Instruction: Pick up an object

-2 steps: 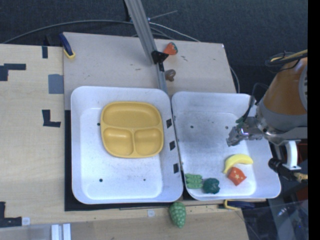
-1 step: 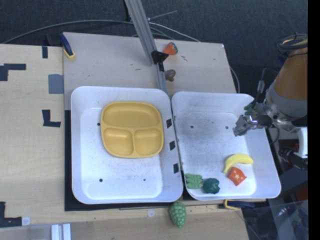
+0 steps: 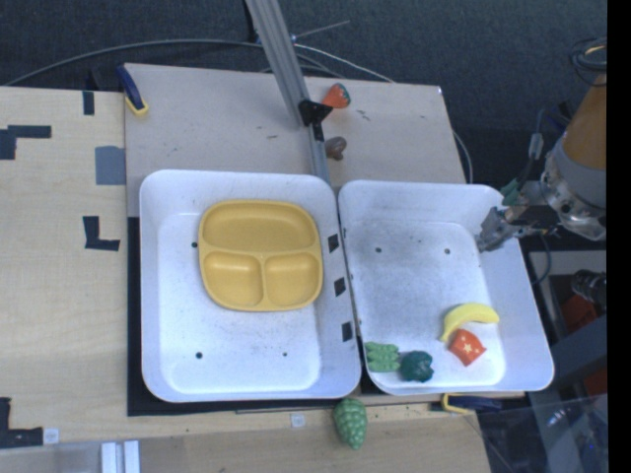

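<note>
Approach stage: my end effector (image 3: 493,231) hangs over the right bin's (image 3: 414,205) far right rim, carrying nothing.

The pickable items, a banana (image 3: 469,316), red piece (image 3: 467,347) and two green pieces (image 3: 399,361), cluster in that bin's near corner, well apart from me. I judge the banana the best target: descend squarely, straddling its narrow width. How far my end effector stands apart I cannot tell.

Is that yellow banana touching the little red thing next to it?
Touching. The camera view shows the banana arching over the red piece, its lower end meeting the red piece's top with no white bin floor between.
</note>
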Motion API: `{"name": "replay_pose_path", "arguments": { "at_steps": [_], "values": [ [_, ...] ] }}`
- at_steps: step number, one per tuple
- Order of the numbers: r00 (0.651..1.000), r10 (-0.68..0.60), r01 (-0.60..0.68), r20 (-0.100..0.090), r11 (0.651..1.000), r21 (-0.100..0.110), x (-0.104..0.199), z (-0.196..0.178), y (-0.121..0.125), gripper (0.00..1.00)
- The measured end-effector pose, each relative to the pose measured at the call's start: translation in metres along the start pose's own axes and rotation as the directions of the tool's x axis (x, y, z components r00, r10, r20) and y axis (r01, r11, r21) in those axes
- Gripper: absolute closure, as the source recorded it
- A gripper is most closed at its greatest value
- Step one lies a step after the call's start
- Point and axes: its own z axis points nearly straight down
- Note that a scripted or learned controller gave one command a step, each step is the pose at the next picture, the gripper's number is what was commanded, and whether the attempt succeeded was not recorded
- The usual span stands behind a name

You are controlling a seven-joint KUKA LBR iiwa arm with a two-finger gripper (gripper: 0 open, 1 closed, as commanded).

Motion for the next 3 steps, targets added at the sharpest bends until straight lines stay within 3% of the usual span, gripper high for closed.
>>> {"name": "replay_pose_path", "arguments": {
  "at_steps": [2, 3],
  "values": [
    [1.000, -0.005, 0.006, -0.003, 1.000, 0.006, 0.114, 0.001, -0.002, 1.00],
    [1.000, -0.004, 0.004, -0.002, 1.000, 0.008, 0.156, 0.014, -0.012, 1.00]
  ]
}}
